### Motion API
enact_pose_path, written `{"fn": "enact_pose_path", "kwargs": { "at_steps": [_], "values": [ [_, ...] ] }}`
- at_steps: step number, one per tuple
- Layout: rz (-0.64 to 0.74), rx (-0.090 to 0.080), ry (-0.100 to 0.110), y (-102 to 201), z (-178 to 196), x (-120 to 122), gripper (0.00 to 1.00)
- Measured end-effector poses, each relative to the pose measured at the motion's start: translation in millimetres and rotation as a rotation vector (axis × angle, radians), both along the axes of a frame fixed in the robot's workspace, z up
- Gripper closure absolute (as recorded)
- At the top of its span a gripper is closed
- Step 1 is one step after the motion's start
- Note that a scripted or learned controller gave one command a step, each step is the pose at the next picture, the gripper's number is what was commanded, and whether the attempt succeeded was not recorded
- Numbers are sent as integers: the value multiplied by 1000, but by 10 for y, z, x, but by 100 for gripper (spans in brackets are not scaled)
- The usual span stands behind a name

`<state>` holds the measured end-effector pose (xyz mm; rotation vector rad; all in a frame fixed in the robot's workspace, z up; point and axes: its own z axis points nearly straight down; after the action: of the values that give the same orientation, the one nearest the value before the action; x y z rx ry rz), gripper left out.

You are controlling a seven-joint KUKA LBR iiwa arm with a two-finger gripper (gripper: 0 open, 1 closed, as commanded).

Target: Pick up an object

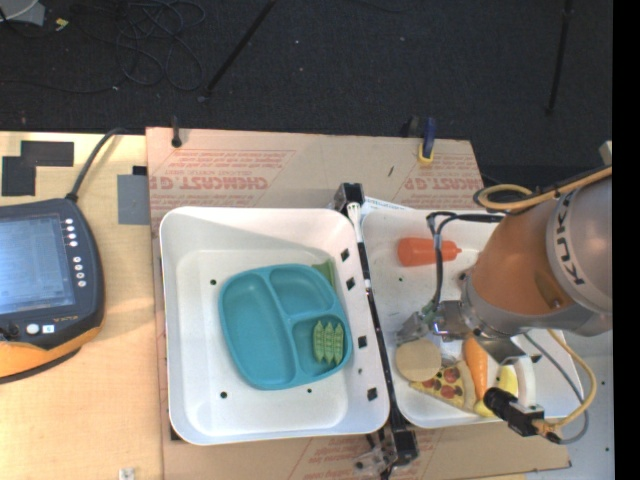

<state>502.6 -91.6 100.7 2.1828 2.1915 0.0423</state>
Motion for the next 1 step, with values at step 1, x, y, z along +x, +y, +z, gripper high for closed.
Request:
{"fn": "enact_pose_path", "kwargs": {
  "at_steps": [1],
  "values": [
    [-12,-12,-4,-81,128,8,100]
  ]
}}
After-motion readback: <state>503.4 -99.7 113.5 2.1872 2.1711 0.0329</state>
